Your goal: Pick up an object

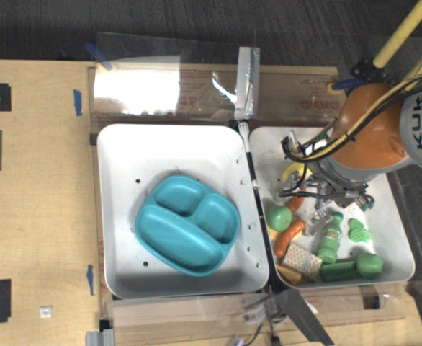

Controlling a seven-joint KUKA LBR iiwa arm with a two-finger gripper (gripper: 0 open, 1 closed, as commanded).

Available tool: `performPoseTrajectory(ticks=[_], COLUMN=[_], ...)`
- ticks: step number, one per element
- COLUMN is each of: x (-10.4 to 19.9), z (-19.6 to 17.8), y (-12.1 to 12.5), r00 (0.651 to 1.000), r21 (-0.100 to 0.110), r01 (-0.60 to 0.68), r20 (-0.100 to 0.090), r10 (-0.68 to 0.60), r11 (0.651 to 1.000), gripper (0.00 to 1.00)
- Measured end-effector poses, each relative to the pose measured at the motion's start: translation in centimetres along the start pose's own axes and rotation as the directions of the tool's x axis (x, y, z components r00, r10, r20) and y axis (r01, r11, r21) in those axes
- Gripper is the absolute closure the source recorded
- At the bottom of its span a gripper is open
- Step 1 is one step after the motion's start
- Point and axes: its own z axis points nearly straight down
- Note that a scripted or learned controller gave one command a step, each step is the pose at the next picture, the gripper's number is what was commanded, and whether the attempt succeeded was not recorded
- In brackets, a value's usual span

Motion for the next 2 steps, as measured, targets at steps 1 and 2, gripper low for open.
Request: performPoseTrajectory(ticks=[1, 2], x=[3.9, 1.9], z=[-0.2, -0.1], y=[2.1, 0.9], r00=[0.999, 0.997], r21=[0.009, -0.001], r01=[0.039, 0.083], r20=[0.014, -0.001], r10=[-0.039, -0.083], r11=[0.999, 0.997], gripper=[0.0, 0.0])
